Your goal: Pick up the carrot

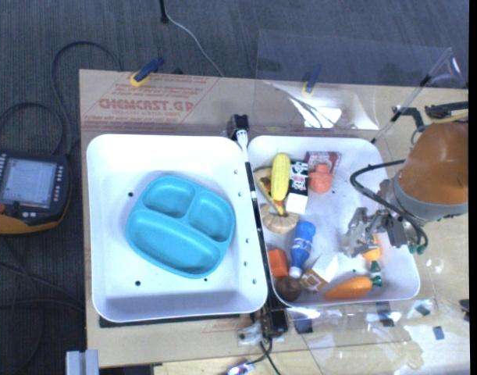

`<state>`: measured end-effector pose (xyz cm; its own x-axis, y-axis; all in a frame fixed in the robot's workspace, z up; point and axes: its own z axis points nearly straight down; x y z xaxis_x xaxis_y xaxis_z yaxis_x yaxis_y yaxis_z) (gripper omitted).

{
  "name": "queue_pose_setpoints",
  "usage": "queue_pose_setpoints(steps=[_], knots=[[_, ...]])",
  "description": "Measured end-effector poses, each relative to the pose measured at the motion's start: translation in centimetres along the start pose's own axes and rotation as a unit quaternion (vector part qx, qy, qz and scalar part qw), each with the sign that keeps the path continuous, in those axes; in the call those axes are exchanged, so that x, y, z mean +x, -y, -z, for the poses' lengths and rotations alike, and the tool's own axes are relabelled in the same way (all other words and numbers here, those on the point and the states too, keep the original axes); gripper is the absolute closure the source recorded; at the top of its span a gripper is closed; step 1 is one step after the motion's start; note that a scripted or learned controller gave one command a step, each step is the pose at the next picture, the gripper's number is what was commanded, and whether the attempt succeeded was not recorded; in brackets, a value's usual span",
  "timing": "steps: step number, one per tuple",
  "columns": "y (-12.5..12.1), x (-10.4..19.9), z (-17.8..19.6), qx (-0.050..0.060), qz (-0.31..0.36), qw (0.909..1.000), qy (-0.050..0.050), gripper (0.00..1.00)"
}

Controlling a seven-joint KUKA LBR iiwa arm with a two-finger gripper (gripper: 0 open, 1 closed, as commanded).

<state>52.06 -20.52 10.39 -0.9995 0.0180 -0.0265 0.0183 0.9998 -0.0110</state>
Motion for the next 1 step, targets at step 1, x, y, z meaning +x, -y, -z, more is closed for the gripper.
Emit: queue_pose_setpoints(steps=[1], knots=[[-0.06,0.05,-0.08,0.0,0.0,1.0,-0.001,0.0]])
